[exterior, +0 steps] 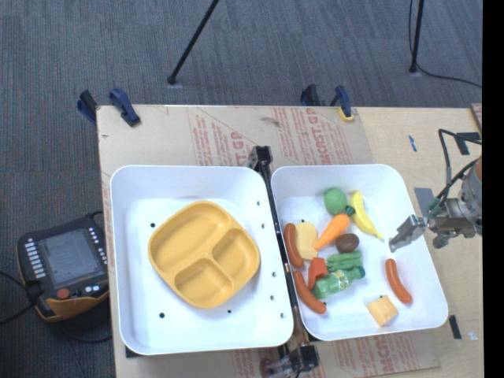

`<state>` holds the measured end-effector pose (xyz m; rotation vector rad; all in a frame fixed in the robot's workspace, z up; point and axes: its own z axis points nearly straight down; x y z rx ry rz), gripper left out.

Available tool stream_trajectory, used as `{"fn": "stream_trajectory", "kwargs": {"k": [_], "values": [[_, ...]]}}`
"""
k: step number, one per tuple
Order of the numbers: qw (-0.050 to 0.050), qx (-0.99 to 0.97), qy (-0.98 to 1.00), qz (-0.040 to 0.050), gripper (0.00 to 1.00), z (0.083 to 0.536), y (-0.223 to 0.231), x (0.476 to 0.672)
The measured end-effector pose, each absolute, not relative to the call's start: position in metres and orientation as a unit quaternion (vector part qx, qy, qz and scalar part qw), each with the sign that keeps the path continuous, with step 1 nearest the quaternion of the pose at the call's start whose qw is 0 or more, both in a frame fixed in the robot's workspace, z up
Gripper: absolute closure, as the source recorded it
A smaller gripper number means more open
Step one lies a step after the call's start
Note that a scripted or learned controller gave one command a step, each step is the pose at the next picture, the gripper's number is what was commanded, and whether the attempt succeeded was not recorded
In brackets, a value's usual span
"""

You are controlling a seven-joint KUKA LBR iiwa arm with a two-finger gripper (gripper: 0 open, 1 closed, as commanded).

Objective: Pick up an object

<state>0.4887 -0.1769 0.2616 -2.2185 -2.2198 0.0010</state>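
Over the right bin's (pixel 409 181) right rim, the claw (pixel 409 232) hangs, fingers apart, holding nothing.

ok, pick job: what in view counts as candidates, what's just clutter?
Job: pincer at right bin's edge; toy food there: banana, carrot, sausage, cheese cube.
Lying about: yellow divided plate in left bin, teach pendant, blue clamps.
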Motion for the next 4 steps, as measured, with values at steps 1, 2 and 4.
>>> {"fn": "stream_trajectory", "kwargs": {"k": [1, 2, 4], "values": [[0.003, -0.708, -0.707, 0.0006, 0.0, 0.151, -0.213, 0.498], [0.005, -0.707, -0.707, -0.0006, 0.0, 0.086, -0.21, 0.497], [0.0, -0.707, -0.708, -0.0005, 1.0, 0.276, -0.149, 0.489]]}}
